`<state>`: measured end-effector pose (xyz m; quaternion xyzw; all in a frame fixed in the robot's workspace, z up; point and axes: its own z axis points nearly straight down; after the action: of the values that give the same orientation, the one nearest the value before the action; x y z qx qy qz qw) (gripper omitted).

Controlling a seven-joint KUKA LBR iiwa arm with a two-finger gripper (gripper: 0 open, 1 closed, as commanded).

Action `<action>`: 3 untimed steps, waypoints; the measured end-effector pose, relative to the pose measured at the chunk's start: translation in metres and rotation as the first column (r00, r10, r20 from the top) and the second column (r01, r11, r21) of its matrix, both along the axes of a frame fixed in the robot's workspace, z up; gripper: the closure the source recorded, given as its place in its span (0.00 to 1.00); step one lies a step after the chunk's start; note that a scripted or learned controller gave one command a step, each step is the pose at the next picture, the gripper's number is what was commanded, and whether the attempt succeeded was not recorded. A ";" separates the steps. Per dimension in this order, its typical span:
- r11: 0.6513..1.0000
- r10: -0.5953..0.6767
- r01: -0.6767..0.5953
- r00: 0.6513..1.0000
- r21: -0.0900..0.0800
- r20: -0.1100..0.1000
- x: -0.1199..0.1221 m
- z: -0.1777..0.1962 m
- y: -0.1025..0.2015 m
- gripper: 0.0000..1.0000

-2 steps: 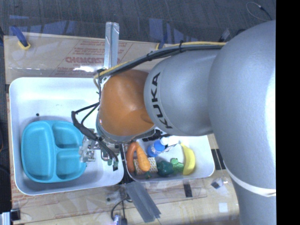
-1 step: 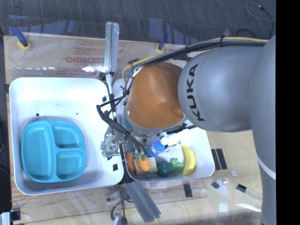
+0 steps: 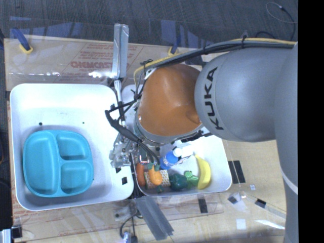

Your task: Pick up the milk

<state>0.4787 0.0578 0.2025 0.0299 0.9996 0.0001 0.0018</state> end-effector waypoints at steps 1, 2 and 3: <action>0.995 0.104 -0.104 0.995 0.000 -0.002 -0.002 0.001 0.034 1.00; 0.940 0.342 -0.342 0.940 0.000 0.000 0.001 -0.004 0.059 1.00; 0.978 0.211 -0.211 0.978 0.000 -0.001 0.026 -0.004 0.057 1.00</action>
<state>0.5048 0.1146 0.1984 -0.0761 0.9971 0.0001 0.0012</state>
